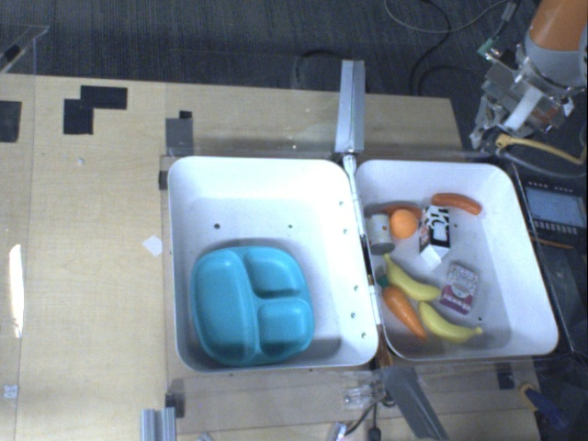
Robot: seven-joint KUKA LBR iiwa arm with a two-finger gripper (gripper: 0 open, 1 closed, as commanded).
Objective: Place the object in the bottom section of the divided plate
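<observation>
Gripper (491,127) above right bin's (514,186) far corner, finger state impossible to tell, blue divided plate (250,305) far lower left, toy food below.

A teal divided plate (248,306) lay in the left bin (184,209). The right bin (514,209) held bananas (411,283), a carrot (404,310), an orange (402,223) and a sausage (457,203). The gripper (514,108) hovered beyond its far corner.

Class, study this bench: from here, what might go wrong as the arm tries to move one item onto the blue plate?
1. The bananas, carrot and pink packet lie crowded in the right bin; a grasp may catch two or slip.
2. The divided plate has adjoining sections, so a drop may land in the wrong one.
</observation>
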